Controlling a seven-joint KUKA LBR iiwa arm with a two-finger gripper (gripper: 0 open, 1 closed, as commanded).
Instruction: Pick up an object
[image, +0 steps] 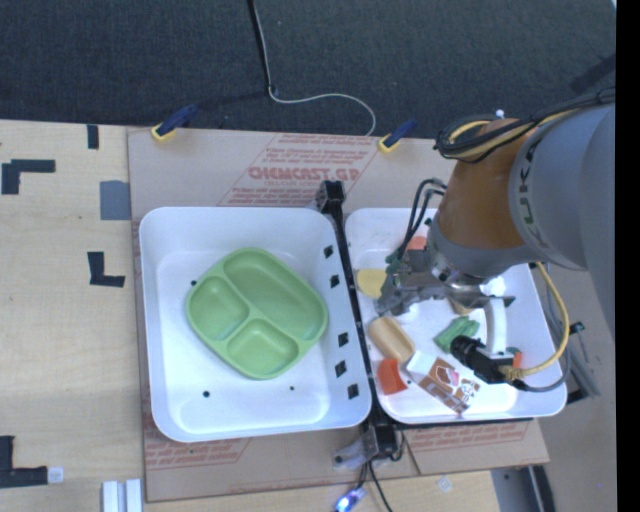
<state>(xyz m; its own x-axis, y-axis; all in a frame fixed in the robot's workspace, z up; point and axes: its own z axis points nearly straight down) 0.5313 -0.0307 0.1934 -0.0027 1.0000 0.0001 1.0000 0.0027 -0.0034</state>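
My arm reaches in from the right and hangs over the right bin (540, 405), the orange band above its wrist covering that bin's far half. My gripper (408, 290) sits low near the bin's left wall, beside the divider that joins it to the left bin (160, 300). I cannot tell from this slant whether it is released or clenched, and nothing is visibly caught in it.

The nearest candidate is the tan bread-roll-shaped object (391, 339), lying just toward the near edge from the gripper and close to the left wall. Its long axis runs diagonally, from the far-left toward the near-right. A small yellow piece (371, 282) lies just to the gripper's left, against the wall. An orange-red block (391, 376) and a brown patterned packet (447, 383) rest nearer the bin's near edge; a green piece (459, 330) lies toward its middle.

The left bin carries a green compartment plate (257, 312), well apart from the gripper.

In my judgement, the roll demands a short shift toward the near edge, closing across its narrow width.
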